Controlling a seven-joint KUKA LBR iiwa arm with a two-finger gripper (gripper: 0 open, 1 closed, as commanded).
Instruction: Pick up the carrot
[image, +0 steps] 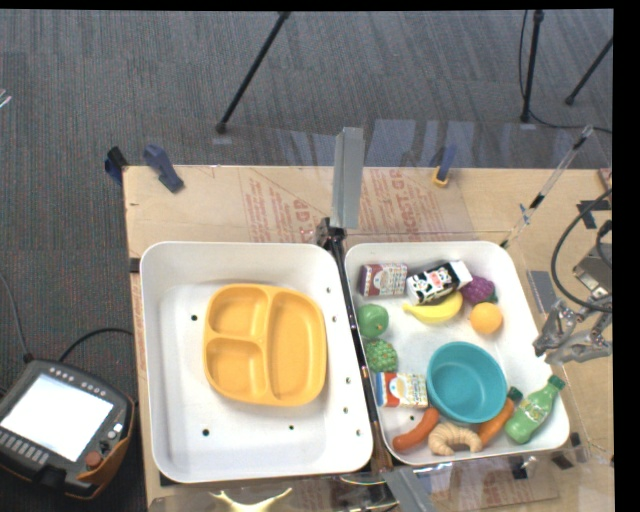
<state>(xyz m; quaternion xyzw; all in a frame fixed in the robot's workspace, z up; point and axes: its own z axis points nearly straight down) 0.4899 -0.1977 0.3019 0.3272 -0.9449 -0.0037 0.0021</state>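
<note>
While the gripper (572, 338) hangs at the right edge of the scene, just outside the right bin (520, 268), whether it is released or clenched cannot be told from this slanted overhead view. The carrot (497, 420) lies near the front right corner of that bin, tilted, its orange body tucked against the lower right side of a teal bowl (466, 380) and its dark green top pointing up and to the right. Just to its right stands a green bottle (532, 408); just to its left lie a croissant (455, 436) and a sausage (416, 430). Farther back in the same bin sit a banana (436, 309), an orange (486, 317), a bunch of purple grapes (480, 289), a small milk carton (438, 280) and a green apple (372, 320). The left bin (170, 270) holds a yellow divided plate (266, 343). Both bins rest side by side on a wooden surface (230, 205).
</note>
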